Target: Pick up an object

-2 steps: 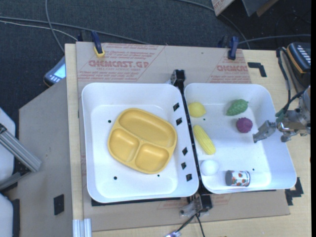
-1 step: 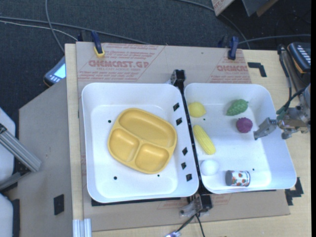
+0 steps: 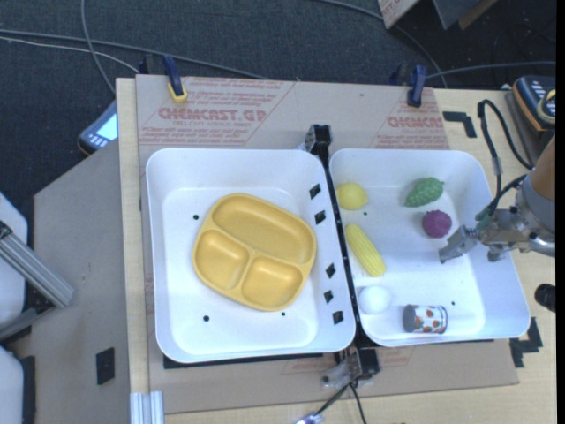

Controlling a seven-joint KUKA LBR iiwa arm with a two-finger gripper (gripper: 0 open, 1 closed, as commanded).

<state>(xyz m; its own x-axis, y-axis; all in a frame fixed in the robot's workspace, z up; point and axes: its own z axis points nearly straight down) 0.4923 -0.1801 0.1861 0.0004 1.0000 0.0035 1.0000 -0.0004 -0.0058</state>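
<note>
The right bin (image 3: 494, 303) holds a yellow lemon (image 3: 351, 196), a corn cob (image 3: 364, 249), a green bumpy fruit (image 3: 425, 192), a purple fruit (image 3: 436, 223), a white ball (image 3: 374, 299) and a small can lying on its side (image 3: 425, 319). My gripper (image 3: 461, 242) reaches in over the bin's right side, just right of and slightly below the purple fruit. I see nothing held in it. The arm's wrist is at the right edge of the view.
The left bin (image 3: 168, 263) holds a yellow divided plate (image 3: 254, 250). A black divider with clips (image 3: 328, 237) runs between the bins. Clamps (image 3: 175, 84) hold the board at the back. Cables lie at the far right.
</note>
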